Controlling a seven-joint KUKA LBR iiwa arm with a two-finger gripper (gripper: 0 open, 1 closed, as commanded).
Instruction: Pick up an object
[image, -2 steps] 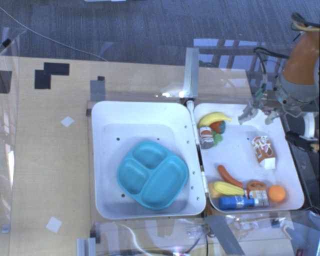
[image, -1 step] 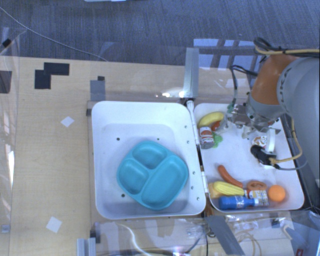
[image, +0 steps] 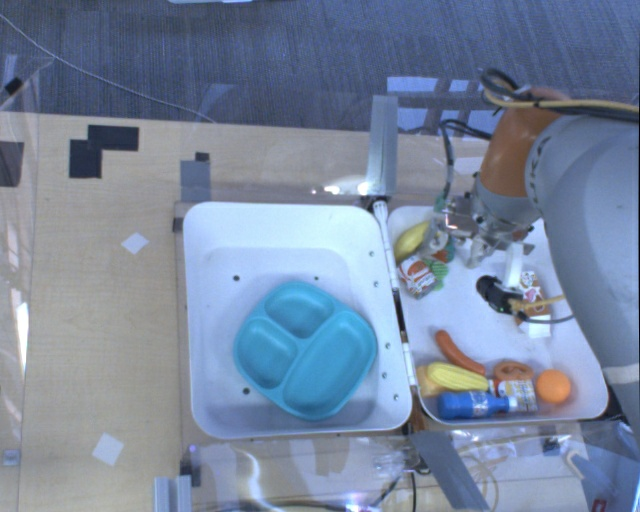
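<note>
Leftward, blue plate (image: 305, 347) in bin (image: 205, 300)

The grey arm (image: 590, 210) reaches in from the right, its broad body filling the upper right corner, its orange band (image: 508, 150) bending downward above the wrist, and the pincer (image: 462, 240) hangs low at the wrist's end, pointing down and slightly leftward.

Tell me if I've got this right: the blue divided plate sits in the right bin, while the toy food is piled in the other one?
Not quite. The camera view shows the blue divided plate in the left bin; the toy food, such as the orange, lies in the right bin.
</note>
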